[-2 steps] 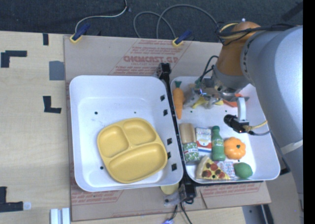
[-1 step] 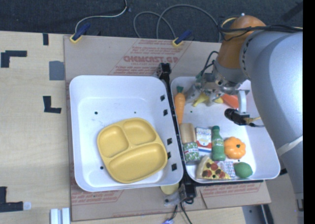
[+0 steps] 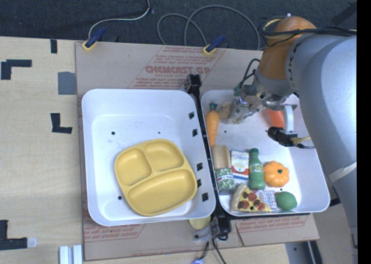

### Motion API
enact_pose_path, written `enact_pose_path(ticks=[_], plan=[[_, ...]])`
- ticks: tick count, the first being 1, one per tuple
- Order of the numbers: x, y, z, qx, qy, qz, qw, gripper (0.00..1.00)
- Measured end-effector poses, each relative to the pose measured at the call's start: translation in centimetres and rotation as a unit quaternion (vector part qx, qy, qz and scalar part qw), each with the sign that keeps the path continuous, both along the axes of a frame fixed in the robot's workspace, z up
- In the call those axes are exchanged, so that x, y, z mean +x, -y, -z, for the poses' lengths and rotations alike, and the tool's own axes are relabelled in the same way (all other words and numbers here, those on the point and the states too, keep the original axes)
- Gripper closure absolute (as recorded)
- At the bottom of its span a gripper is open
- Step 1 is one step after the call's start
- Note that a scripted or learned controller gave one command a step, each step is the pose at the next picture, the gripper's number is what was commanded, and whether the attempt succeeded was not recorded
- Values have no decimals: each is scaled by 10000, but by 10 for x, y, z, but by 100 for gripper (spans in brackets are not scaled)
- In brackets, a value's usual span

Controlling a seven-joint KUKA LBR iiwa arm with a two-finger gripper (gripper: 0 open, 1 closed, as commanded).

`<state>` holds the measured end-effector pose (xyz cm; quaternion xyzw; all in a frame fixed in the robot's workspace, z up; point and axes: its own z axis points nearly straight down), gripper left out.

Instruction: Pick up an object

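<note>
My gripper (image 3: 239, 109) hangs low over the far part of the right bin (image 3: 316, 183), just right of an orange carrot (image 3: 213, 127) that lies along the bin's left wall. A red-orange item (image 3: 276, 118) shows partly behind the wrist to the gripper's right. Nearer the front lie a beige bread piece (image 3: 220, 155), a white carton (image 3: 239, 161), a green bottle (image 3: 255, 169), an orange pumpkin (image 3: 276, 173), a green lime (image 3: 286, 200), a pizza slice (image 3: 250, 199) and a green packet (image 3: 225, 182). I see nothing held by the gripper.
The left bin (image 3: 93, 106) holds a yellow divided plate (image 3: 155, 176). The grey arm (image 3: 327, 100) covers the right bin's right side. Cables (image 3: 191, 22) loop behind the bins on the cardboard sheet.
</note>
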<state>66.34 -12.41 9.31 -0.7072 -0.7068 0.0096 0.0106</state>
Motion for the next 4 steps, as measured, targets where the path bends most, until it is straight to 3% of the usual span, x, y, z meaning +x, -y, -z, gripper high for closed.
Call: enact_pose_path(ticks=[1, 2, 3, 4], plan=[[-93, 4, -67, -10, 132, 12, 9999, 100], [-90, 2, -63, -8, 132, -4, 9999, 0], [-52, -24, -6, -8, 106, -16, 9999, 0], [-55, -21, -10, -38, 83, 6, 10000, 100]])
